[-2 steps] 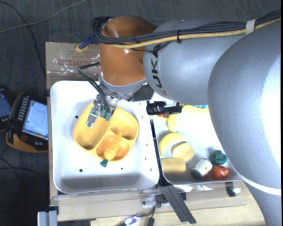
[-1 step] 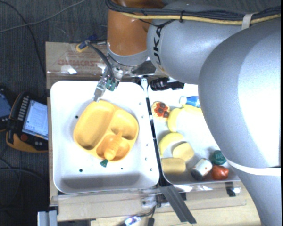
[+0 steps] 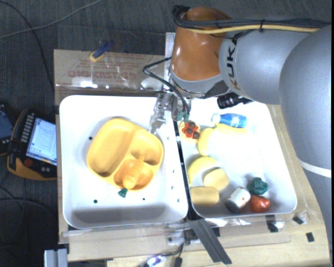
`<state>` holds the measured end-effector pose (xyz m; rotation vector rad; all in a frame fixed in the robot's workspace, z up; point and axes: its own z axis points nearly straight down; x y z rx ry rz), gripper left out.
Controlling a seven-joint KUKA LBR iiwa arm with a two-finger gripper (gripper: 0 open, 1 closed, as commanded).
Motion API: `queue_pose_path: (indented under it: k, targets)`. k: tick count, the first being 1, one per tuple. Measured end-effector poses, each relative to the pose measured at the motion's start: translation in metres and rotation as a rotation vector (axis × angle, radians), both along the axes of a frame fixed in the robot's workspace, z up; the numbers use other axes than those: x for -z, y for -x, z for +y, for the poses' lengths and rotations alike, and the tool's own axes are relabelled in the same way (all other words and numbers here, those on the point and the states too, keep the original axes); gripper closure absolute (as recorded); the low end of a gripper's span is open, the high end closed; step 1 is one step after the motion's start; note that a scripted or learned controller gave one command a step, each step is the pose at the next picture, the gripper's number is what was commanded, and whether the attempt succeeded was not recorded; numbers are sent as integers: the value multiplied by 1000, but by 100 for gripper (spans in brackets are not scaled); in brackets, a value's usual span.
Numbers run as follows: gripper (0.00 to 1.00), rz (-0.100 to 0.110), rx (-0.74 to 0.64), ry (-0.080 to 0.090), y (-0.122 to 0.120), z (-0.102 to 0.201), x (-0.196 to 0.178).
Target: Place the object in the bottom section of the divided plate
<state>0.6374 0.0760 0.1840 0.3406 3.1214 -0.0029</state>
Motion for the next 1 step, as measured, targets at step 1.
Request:
queue_pose_path:
  k: [1]
  targets:
    - [100, -2, -571, -5, -17, 69, 37]
